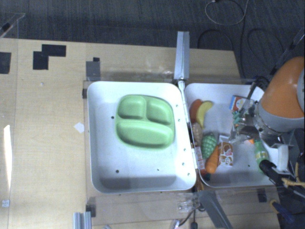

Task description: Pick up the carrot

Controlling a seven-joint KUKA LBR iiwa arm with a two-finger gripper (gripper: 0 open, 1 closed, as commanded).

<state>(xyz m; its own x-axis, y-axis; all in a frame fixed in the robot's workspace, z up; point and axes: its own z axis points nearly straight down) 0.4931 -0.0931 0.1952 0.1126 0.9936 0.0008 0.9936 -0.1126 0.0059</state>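
The small orange plastic carrot (212, 160) is not picked up yet: it lies tilted in the right-hand shallow white bin (238, 175), close to that bin's near-left corner, its lower end pointing toward the front rim and its upper end touching the knobbly green toy vegetable (208, 144) just behind it. Nothing is gripping it. The grey arm with its orange band (284, 95) reaches in over the right side of that same bin, and its two-finger gripper (239, 128) hangs near the bin's middle, to the right of the carrot and clearly apart from it, above or beside a small printed carton (227, 153) that lies next to the carrot. From where I stand I cannot tell whether the jaws are wide or narrow; they are a dark tangle against the bin floor, and I see nothing between them. Further back along the bin's left wall sit a yellow banana-shaped toy (205, 111) and a reddish-brown round piece (195, 109); a green bottle (260, 152) lies by the right wall, partly under the arm. The left white bin (105, 175) holds a pale green divided plate (145, 120), which plays no part here. By my reckoning the whole job is still ahead: line up over the carrot, come down, close, and lift.
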